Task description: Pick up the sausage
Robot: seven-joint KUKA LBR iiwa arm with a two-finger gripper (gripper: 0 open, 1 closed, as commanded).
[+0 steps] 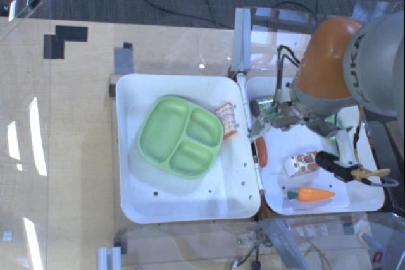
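The sausage (261,152) is a short red-orange piece lying lengthwise along the left wall of the right bin (367,202). My gripper (258,119) hangs over the upper left corner of that bin, just above the sausage's far end and beside the divider between the bins. Its fingers stand apart with nothing between them, and one fingertip (256,131) is close to the top of the sausage. The grey arm with its orange band (329,57) covers the upper part of the right bin.
A white and brown carton (300,164) and a toy carrot (314,195) lie in the right bin, right of and below the sausage. The left bin (136,199) holds a green divided plate (181,135) and a small red and white packet (227,118) by its right wall.
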